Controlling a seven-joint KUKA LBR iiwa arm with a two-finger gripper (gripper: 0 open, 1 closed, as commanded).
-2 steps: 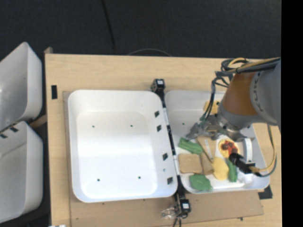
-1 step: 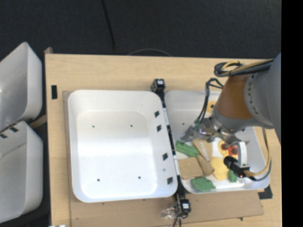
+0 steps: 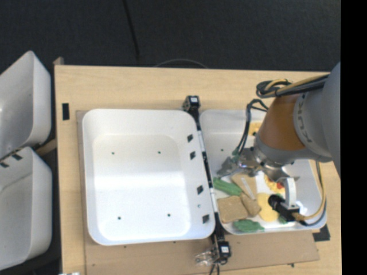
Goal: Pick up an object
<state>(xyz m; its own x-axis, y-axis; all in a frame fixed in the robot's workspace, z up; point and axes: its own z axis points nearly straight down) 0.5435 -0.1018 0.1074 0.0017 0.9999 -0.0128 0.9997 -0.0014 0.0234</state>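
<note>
Tan cardboard pieces (image 3: 234, 206) crowd the right bin (image 3: 221, 132) beneath my gripper (image 3: 245, 168); whether it is wide or narrow, I cannot tell. Risk: overlapping green items (image 3: 226, 185) could deflect the grasp.

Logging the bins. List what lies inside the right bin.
The right bin holds a brown piece, green pieces, a yellow piece and the gripper. The arm covers the bin's far right part.

Clutter (image 3: 246, 202) in right bin (image 3: 221, 125), beside left bin (image 3: 92, 171)
</note>
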